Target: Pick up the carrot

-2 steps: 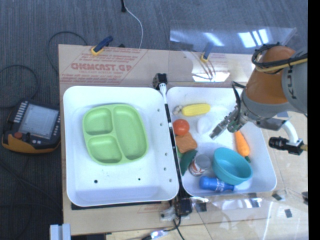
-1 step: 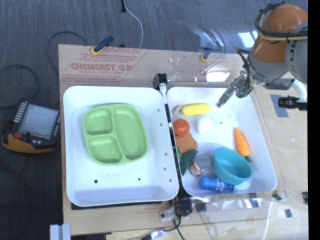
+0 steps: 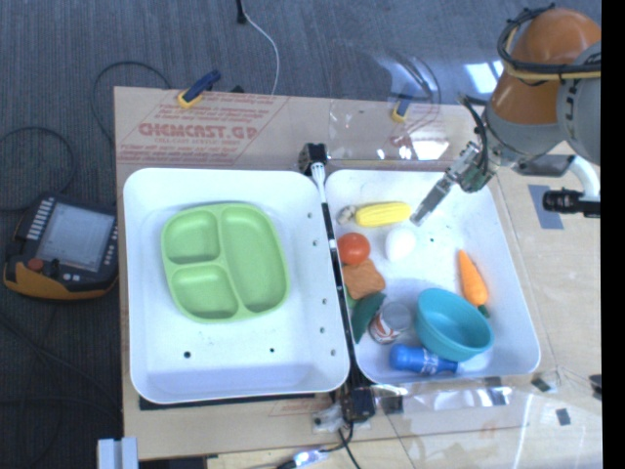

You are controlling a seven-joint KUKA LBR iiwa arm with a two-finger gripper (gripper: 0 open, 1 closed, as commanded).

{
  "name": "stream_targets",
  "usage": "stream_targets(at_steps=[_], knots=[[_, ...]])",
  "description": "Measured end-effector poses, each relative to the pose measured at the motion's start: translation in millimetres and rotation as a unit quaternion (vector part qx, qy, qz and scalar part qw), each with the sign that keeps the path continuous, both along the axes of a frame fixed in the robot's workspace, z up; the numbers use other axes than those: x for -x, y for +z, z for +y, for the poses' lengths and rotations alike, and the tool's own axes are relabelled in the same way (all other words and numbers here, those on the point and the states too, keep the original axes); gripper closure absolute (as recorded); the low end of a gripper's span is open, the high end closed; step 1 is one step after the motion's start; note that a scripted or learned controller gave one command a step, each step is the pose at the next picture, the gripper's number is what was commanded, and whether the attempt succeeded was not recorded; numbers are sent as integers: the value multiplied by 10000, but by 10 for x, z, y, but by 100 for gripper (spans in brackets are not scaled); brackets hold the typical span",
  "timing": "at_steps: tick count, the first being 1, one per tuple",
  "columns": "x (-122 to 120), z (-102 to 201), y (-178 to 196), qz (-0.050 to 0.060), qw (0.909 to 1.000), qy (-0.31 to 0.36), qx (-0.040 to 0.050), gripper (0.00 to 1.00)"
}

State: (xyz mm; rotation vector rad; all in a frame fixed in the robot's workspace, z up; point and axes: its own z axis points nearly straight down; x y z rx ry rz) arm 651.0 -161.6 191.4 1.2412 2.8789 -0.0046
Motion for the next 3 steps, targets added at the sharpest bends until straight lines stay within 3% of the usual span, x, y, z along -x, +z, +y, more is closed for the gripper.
stream_targets(at_steps=[1,2,3], knots=[[490,-507,-963,-18,10000,-75,-3,0],[481,-501,-874,-41,10000,-78,5,100],[1160,-620,-966,-29,9984,570,-3,100]])
